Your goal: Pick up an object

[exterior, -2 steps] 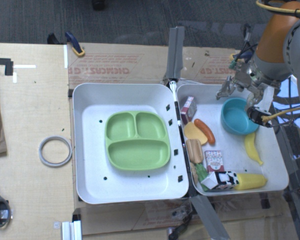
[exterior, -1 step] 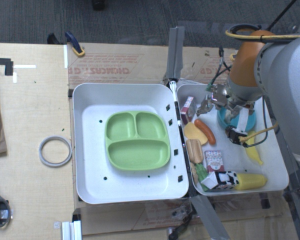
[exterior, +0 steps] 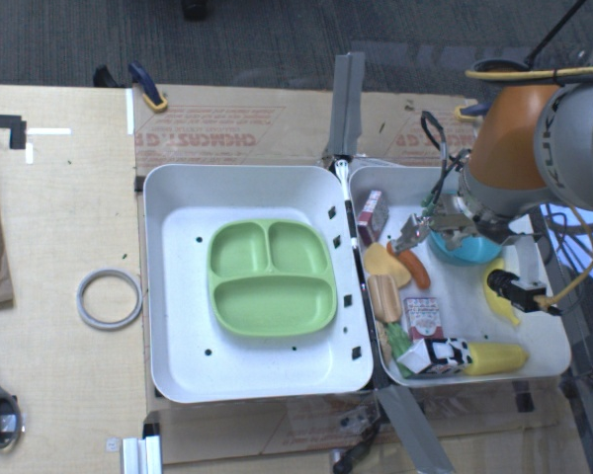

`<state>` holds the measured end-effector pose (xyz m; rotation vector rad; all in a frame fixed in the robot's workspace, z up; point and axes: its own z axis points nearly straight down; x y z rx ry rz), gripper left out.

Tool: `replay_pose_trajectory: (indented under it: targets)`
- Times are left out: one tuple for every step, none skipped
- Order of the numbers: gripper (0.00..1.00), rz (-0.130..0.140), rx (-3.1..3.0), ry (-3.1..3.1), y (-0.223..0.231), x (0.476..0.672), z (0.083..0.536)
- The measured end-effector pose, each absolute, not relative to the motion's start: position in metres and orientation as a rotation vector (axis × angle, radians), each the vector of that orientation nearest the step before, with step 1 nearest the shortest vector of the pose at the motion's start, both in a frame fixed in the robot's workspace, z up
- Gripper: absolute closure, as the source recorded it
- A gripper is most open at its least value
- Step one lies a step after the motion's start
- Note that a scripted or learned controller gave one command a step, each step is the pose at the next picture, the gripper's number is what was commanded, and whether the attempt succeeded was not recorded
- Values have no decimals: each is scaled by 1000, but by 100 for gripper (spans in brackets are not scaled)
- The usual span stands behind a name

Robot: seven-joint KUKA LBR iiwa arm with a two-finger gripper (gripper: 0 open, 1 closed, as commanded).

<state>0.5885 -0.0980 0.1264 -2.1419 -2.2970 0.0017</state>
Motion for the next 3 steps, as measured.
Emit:
replay_pose_trajectory:
  targets:
    - [0,1,-1822,-2559,-103,586,92]
    - [0,2,-2091,-2346,-67,601,191]
    - [0,3,-2359,-2073,-99,583,91]
